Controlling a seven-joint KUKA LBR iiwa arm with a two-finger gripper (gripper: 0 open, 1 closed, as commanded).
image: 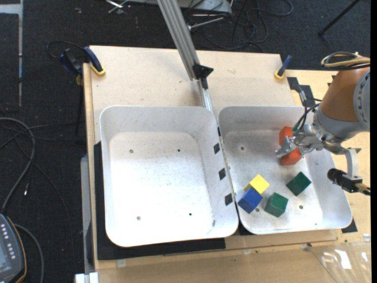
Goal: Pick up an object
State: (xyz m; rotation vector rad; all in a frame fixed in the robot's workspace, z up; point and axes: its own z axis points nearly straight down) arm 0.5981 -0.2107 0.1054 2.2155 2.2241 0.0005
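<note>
Bench: a pale board (pixel 153 75) carried two shallow white bins side by side, with dark carpet and loose black cables (pixel 259 16) around it.
Clamps: a blue and yellow clamp (pixel 93 61) gripped the far left corner of the board, and another (pixel 282 68) sat at the far right.
Rail: a slanted metal rail (pixel 179 31) came down from the far side and ended above the seam between the bins.
Left bin: its speckled floor (pixel 156 175) was bare white.
Right bin: its far wall (pixel 259 115) stood just behind the arm's working end.
Arm: the orange band (pixel 347 93) showed at the right edge, above the grey wrist.
Gripper: the gripper (pixel 293 148) sat low in the right bin, closed around an orange block (pixel 287 143) that showed between its fingers.
Other blocks: a yellow block (pixel 258 184) touched a blue block (pixel 250 200); a green block (pixel 276 204) lay just beside them, and another green block (pixel 298 183) lay nearer the arm.
Open room: bare floor lay between the orange block and the bin's left wall.
</note>
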